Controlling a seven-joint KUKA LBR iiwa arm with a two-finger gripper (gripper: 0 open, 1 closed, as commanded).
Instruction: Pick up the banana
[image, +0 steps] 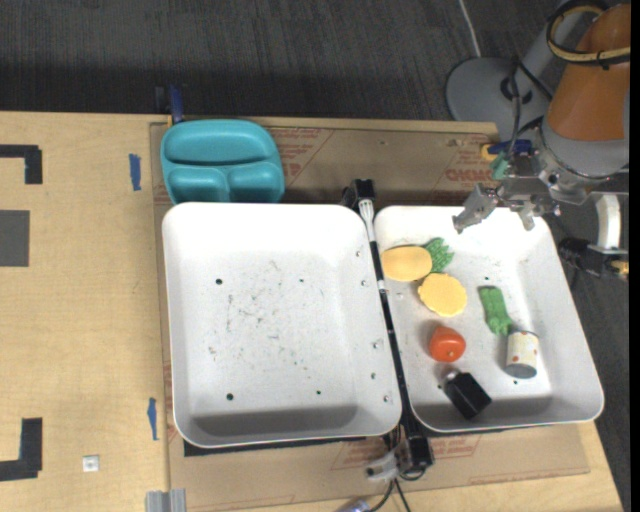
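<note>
Black block (466, 394) in right bin (570, 330)

Robotics laboratory: a plywood bench (80, 300) with tape markers, two white bins (270, 320), an industrial arm (590, 90), exposed cabling.
</note>
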